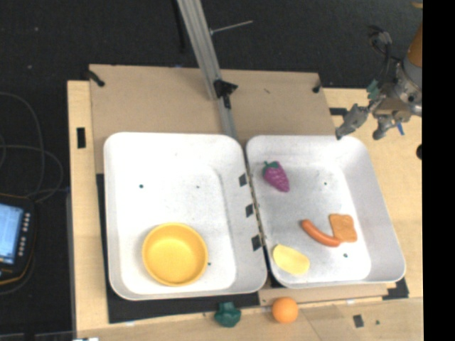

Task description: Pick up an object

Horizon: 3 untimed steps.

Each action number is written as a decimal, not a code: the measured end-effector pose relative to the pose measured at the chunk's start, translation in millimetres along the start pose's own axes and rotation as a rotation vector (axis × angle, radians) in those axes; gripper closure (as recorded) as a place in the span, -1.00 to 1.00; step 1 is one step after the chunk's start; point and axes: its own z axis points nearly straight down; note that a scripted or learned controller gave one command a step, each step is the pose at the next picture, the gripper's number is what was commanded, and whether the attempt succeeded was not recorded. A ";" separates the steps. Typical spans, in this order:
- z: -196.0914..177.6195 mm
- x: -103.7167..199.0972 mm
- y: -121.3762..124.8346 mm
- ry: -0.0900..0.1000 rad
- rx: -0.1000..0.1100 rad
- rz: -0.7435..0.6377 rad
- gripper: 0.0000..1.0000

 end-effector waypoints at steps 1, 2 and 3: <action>-0.1 -0.3 -0.1 -0.001 0.001 -0.001 -1.00; 63.1 0.0 1.2 0.001 0.006 0.002 -1.00; 122.4 -9.1 1.9 0.001 0.006 0.004 -1.00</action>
